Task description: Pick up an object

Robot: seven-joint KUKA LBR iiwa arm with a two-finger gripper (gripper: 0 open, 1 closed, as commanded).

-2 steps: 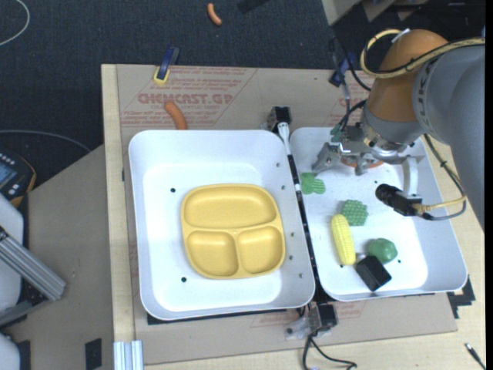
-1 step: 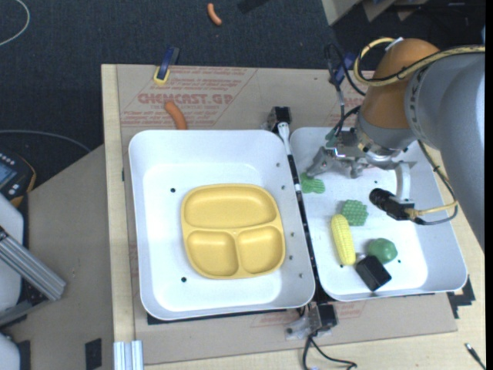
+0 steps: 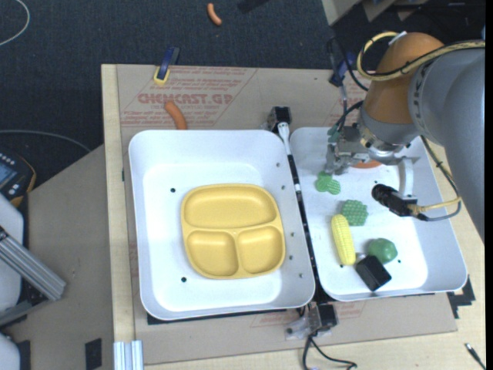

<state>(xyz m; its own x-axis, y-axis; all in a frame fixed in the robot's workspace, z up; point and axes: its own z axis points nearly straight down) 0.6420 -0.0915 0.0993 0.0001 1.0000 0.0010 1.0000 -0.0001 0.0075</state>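
fingers (image 3: pixel 336 165) low in rt bin (image 3: pixel 443 272) | grip state unclear (poss. touching green toy (image 3: pixel 327 183))

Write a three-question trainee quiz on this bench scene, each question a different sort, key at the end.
1. True or false: the yellow divided plate lies in the left bin.
2. Multiple choice: which item lies nearest the front rim of the right bin? A) corn cob B) black block C) small green piece
3. Fill in: the tool hangs just above the ____, at the back of the right bin.

Key
1. True.
2. B. The black block sits closest to the front rim, beside the round green item.
3. Small green piece.
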